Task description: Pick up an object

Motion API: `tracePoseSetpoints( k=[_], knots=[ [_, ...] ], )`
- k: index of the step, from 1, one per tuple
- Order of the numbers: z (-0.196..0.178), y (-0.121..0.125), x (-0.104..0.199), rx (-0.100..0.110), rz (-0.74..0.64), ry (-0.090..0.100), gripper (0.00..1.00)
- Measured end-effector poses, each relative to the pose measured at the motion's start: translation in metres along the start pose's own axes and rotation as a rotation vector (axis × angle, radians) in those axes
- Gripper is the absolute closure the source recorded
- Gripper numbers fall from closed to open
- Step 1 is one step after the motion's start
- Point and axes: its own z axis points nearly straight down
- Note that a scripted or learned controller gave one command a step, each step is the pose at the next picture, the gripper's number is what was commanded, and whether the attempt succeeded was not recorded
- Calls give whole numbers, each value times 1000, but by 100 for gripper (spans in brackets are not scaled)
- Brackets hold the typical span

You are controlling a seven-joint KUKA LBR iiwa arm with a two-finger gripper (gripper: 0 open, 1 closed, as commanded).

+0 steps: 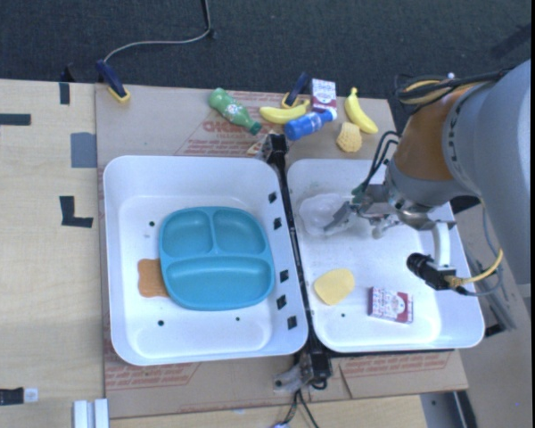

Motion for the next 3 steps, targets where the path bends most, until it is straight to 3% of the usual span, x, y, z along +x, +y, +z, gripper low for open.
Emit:
tracePoseSetpoints(
  k=[1,2,3],
  knots=[
    [37,-30,-17,-1,0,1,0],
    [-62,53,79,-1,-3,2,0],
    [-61,-42,81,3,0,1,0]
  ],
)
